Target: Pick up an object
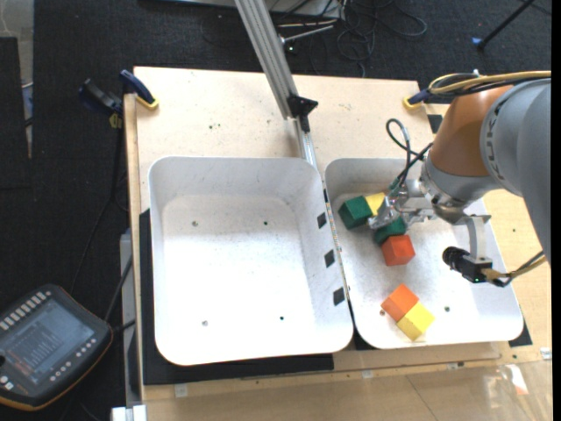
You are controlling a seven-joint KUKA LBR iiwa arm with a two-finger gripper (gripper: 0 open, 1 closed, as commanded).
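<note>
Blocks sit in the right bin [491, 318], and they are what the task is about. A green block [354, 210] lies near the bin's left wall, with a small yellow block [375, 203] touching its right side. Another green block [391, 230] sits right under the gripper [394, 220], and a red block [398, 250] lies just below it, touching or almost touching. Lower down, an orange block [401, 302] and a yellow block [415, 320] lie side by side, close to the bin's front edge.

The gripper is low inside the right bin, down among the upper group of blocks. I cannot tell if it is open or closed, because the wrist hides it. The grey arm [504, 139] with its orange band covers the bin's upper right corner.

The middle and right side of the right bin's floor have open room. The left bin [166, 182] is a big white tray with bare floor. A metal pole [263, 38] slants down to the gap between the bins. The tabletop [228, 112] shows behind both bins.
</note>
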